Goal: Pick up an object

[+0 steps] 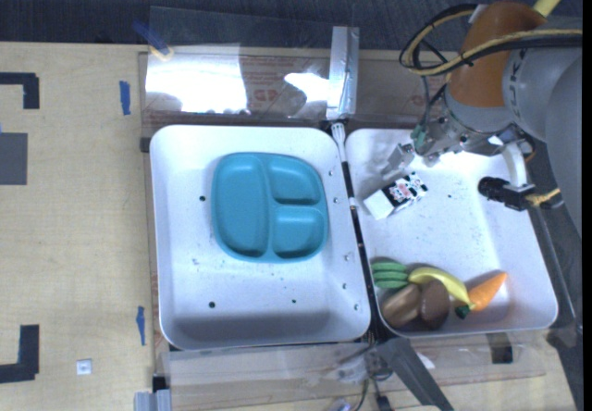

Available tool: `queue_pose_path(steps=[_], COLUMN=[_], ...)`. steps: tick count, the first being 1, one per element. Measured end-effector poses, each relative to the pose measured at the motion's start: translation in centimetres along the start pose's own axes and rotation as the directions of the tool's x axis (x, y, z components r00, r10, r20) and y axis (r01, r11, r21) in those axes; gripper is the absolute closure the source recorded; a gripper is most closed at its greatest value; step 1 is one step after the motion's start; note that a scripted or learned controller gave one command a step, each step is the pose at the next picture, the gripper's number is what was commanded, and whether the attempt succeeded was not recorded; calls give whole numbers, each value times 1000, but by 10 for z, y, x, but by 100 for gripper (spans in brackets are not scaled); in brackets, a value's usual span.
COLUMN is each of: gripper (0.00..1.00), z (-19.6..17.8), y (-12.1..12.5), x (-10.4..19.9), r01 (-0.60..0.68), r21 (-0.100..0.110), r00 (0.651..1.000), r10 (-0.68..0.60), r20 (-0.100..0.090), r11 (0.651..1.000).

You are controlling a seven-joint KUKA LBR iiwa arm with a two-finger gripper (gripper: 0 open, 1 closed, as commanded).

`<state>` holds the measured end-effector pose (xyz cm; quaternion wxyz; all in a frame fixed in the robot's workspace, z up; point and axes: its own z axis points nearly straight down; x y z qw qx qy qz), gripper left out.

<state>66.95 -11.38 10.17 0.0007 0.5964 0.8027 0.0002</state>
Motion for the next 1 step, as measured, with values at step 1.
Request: queue_pose_path(steps=[1], gripper=[0], z=[16], y=[-29], x=[15], r01=[75], r21=[-4], r00=[997], r10=[-75], r20=[2], r11=[997])
